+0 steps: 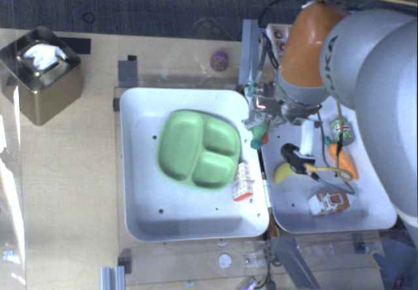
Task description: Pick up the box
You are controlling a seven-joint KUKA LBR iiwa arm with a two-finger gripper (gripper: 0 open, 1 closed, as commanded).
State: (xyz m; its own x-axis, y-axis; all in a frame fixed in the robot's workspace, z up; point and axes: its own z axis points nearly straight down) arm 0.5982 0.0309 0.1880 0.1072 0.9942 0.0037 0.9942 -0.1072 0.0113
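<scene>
The left bin (pixel 140 217) holds a green divided plate (pixel 198 148) and, at the plate's 4 o'clock, the small orange-and-white box (pixel 242 182) by the bin's right wall. The right bin (pixel 366 217) holds several small items. The gripper (pixel 259 127) hangs at the box's 12 o'clock; whether its jaws are released or clenched I cannot tell
</scene>
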